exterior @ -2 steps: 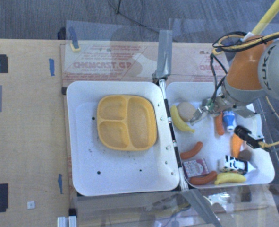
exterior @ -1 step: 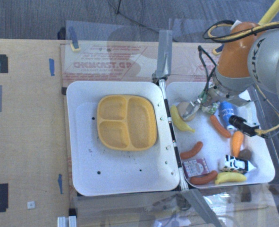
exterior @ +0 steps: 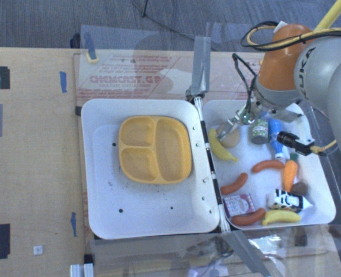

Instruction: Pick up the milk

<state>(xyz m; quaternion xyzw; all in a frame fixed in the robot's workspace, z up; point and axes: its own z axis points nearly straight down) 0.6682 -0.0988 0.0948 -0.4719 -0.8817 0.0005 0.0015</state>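
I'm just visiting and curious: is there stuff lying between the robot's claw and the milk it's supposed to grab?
Yes. The gripper hovers at the right bin's far end, while the milk lies at the near end. A sausage and a carrot lie between them.

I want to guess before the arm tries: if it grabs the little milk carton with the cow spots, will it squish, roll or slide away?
The milk carton looks like a small boxy toy, so probably light and stiff. It lies on its side with flat faces, so it likely won't roll. It's wedged against a banana and the bin's edge, so it may shift rather than slide far.
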